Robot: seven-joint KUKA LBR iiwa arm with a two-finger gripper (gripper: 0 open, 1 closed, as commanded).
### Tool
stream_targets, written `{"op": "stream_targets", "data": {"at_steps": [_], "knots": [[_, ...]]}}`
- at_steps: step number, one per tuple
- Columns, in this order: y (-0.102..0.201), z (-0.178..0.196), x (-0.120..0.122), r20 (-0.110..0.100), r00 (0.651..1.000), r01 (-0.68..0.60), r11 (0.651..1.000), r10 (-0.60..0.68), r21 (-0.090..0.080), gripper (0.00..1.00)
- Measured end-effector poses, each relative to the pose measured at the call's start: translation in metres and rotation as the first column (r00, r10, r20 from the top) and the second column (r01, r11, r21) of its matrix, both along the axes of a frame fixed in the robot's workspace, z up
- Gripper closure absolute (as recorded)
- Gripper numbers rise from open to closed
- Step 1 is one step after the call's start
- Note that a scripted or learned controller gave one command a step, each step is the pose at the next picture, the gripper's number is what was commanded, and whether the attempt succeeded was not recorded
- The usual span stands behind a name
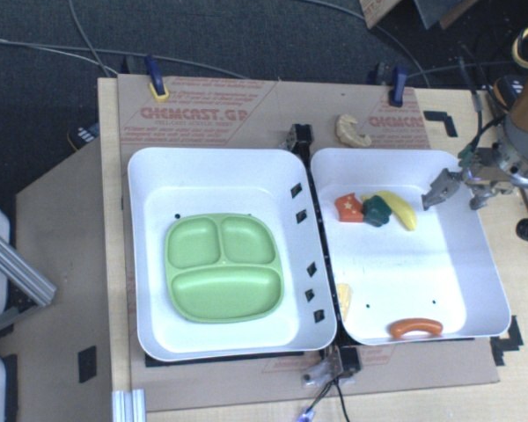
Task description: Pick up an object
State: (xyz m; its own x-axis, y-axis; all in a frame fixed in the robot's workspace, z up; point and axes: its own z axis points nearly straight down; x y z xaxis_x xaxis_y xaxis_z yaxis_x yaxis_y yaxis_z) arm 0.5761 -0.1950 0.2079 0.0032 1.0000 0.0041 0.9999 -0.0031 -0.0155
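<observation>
- Gripper [460, 189] hovers at the right bin's [475, 275] 2 o'clock edge, fingers spread, grasping nothing.
- Banana [399, 209], dark green toy [376, 211] and red block [348, 207] cluster at that bin's 11 o'clock.
- Orange sausage [415, 328] lies at 6 o'clock.
- Green tray [223, 266] sits in the left bin [150, 236].

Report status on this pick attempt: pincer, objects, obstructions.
Pincer open, holding nothing, over right bin's upper right. Banana, red piece and green piece clustered left of it. Nothing between.
</observation>
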Motion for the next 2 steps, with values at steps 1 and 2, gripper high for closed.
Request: {"op": "stream_targets", "data": {"at_steps": [1, 2], "knots": [[0.001, 0.009, 0.003, 0.015, 1.000, -0.004, 1.000, 0.004, -0.003, 0.00], [0.011, -0.043, 0.005, 0.009, 1.000, -0.005, 1.000, 0.005, -0.001, 0.00]]}}
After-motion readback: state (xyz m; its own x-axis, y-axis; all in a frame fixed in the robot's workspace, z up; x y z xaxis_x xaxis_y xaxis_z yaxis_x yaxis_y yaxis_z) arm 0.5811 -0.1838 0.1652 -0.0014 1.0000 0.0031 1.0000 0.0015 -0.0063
